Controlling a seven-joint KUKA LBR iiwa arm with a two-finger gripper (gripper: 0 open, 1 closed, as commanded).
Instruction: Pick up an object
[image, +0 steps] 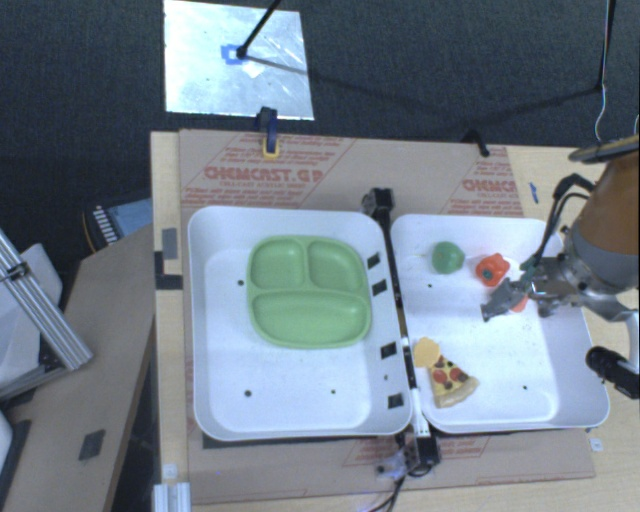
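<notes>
In the right bin (530, 400) lie a green ball (447, 257), an orange-red toy (491, 268), a small yellow piece (427, 352) and a pizza slice (452, 381). My gripper (503, 301) hangs over the bin's right half, just below and right of the orange-red toy, its dark fingers pointing left. Nothing shows between the fingers. The arm's orange band and grey wrist (600, 250) stand at the right edge.
The left bin (215, 400) holds a green divided plate (307, 291). A black clip strip (393, 300) runs between the bins. Cardboard (340, 165) lies under both bins, and a cable loops by the wrist at the right.
</notes>
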